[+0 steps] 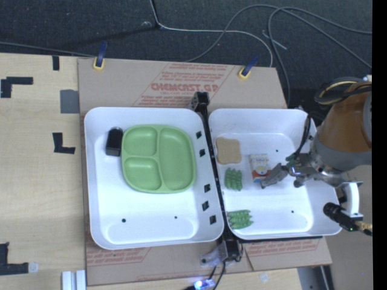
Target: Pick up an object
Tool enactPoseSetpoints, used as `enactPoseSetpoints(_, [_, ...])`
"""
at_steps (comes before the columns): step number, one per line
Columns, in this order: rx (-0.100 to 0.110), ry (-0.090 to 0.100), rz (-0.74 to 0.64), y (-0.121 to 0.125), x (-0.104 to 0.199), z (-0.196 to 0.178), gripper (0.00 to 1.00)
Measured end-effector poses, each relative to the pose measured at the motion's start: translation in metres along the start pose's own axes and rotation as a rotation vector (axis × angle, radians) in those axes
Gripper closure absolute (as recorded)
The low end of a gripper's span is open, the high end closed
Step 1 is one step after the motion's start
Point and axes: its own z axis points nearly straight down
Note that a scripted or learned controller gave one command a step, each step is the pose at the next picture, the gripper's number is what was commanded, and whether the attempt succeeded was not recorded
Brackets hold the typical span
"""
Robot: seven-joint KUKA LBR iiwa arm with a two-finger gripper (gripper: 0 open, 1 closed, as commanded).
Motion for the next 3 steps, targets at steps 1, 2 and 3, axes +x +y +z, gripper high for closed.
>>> enactPoseSetpoints(1, [0.0, 0.001, 0.0, -0.001, 0.009, 0.061, 0.0])
enactPoseSetpoints(2, [-0.003, 0.001, -0.001, 0.0, 0.009, 0.048, 1.0])
enactPoseSetpoints(3, [-0.01, -0.002, -0.002, 0.003, 0.019, -0.009, 1.0])
